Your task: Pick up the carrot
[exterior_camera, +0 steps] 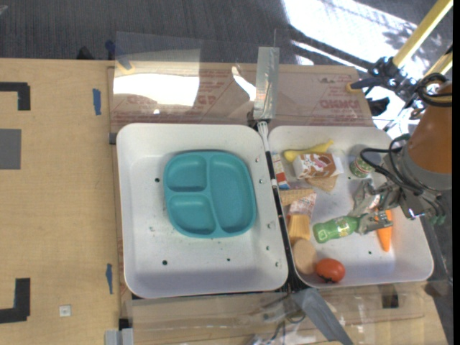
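Observation:
The carrot (386,237) is a short orange piece lying in the right bin (417,264), near its right side. My gripper (374,210) hangs low over the bin, just above and to the left of the carrot's upper end. It also overlaps the cap end of a green bottle (335,229). The wrist and its cables hide part of the carrot's top.
Also in the right bin are a red tomato (330,269), a tan roll (305,254), a yellow block (298,226), snack packets (316,166), a banana (310,150) and a can (361,165). In the left bin (136,192) lies a teal divided plate (210,192).

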